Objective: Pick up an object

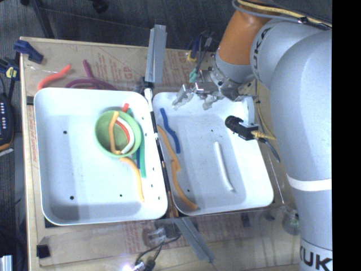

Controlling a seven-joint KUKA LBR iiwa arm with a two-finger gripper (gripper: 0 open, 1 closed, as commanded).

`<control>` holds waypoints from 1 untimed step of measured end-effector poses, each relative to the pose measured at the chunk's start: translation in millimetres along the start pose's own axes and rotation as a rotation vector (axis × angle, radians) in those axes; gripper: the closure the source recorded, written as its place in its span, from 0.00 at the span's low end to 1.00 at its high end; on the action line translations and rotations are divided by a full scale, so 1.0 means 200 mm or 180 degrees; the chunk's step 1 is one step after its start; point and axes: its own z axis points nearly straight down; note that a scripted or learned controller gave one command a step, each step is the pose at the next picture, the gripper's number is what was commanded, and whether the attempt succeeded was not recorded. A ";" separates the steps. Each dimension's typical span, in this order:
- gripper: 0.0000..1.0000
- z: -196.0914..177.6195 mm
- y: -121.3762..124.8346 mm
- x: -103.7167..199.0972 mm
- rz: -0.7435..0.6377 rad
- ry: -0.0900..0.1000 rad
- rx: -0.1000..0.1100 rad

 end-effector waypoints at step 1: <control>0.00 0.57 -0.19 0.01 -0.0169 -0.0011 -0.0008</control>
